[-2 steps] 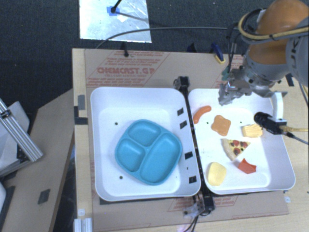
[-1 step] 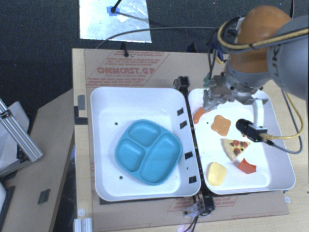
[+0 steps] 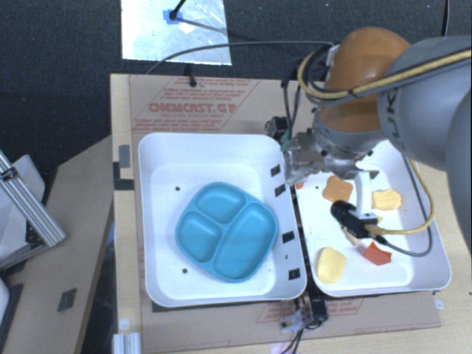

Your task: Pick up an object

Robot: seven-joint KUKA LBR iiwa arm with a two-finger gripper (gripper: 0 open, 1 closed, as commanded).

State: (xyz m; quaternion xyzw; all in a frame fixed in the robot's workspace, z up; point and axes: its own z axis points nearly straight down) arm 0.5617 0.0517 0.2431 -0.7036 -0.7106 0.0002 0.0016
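On the left of the surface [image 3: 85, 198], the left bin [image 3: 158, 198] holds a blue divided plate [image 3: 227, 231]. It lies flat and turned askew, its large compartment toward the right bin [image 3: 417, 271] and its two smaller ones toward the far left. Across the shared wall, I see the gripper [image 3: 310, 167] low over the right bin's far left corner. From here I cannot tell how it is set, and nothing shows as held.

Just beside it, toward me, lies an orange piece [image 3: 338, 189], flat, with no clear long axis. Nearer the front is a yellow oval piece [image 3: 331, 264], its long axis running roughly front to back. Further right are a red piece [image 3: 377, 254] and a pale yellow piece [image 3: 386, 199], its long axis running left to right.
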